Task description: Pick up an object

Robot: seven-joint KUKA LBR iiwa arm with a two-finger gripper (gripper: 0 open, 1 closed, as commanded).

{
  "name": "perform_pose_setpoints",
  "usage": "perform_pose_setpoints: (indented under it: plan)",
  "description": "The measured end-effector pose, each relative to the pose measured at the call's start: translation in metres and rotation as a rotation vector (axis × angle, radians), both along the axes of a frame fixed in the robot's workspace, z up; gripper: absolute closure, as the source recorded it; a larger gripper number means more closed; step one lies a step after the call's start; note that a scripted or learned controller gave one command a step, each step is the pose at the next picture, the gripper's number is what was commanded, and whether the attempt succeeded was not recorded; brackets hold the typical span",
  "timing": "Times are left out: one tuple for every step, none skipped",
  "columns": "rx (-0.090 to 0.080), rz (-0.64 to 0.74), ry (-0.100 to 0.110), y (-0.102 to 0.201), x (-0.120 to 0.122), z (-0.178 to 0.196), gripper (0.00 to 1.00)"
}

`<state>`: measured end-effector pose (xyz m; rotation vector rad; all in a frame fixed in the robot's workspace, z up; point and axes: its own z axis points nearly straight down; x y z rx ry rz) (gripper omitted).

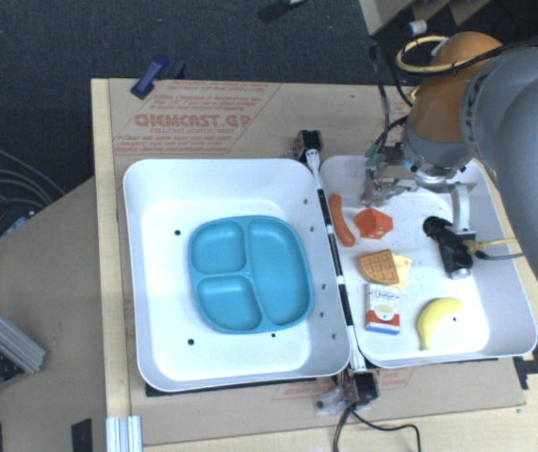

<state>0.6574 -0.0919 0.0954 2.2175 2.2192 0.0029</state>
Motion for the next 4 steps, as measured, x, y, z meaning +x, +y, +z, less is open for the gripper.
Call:
perform_pose_setpoints:
  plan:
    - [0.0, 0.0, 0.001, 0.0, 0.0, 0.0, 0.0]
    - [0.003, -0.002, 0.007, -0.008, -0.063, -0.011, 0.0]
    - [0.003, -0.002, 0.005, -0.008, -0.063, -0.001, 1.0]
    - [0.003, -0.002, 0.005, -0.008, -0.063, -0.001, 0.0]
